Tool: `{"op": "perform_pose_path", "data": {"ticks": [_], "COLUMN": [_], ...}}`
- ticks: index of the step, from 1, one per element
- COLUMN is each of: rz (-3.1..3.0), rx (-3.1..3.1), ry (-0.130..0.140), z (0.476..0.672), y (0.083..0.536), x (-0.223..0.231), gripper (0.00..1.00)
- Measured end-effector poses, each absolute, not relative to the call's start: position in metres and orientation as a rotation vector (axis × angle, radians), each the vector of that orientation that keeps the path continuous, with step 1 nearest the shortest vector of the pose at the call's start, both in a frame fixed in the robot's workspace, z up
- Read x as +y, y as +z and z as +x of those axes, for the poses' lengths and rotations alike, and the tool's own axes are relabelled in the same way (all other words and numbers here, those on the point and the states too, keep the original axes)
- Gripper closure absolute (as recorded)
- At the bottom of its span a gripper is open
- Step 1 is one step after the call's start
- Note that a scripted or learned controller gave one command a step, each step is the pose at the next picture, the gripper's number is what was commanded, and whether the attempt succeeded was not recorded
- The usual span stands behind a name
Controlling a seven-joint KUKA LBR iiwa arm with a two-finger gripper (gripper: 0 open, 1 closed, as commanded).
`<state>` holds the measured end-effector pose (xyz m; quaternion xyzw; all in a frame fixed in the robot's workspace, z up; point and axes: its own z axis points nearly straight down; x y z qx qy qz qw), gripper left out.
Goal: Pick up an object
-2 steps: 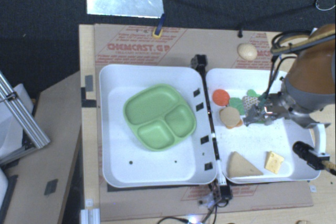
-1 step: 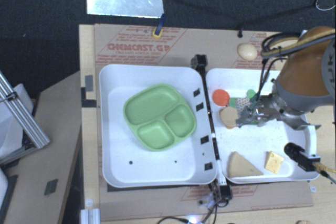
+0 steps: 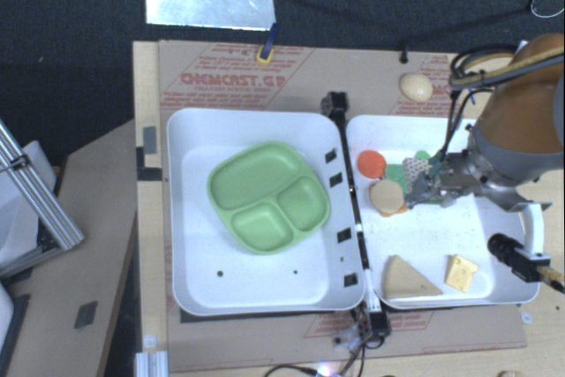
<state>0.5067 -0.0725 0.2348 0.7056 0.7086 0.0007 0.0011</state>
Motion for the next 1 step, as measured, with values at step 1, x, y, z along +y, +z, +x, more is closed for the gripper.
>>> {"op": "perform_pose_path", "data": {"ticks": [1], "rz": [2.22], "rx": [2.223], "ry": [-0.001], "z": [0.5133], "y": [0.2163], "x": [-0.0778], "gripper": [1.0]}}
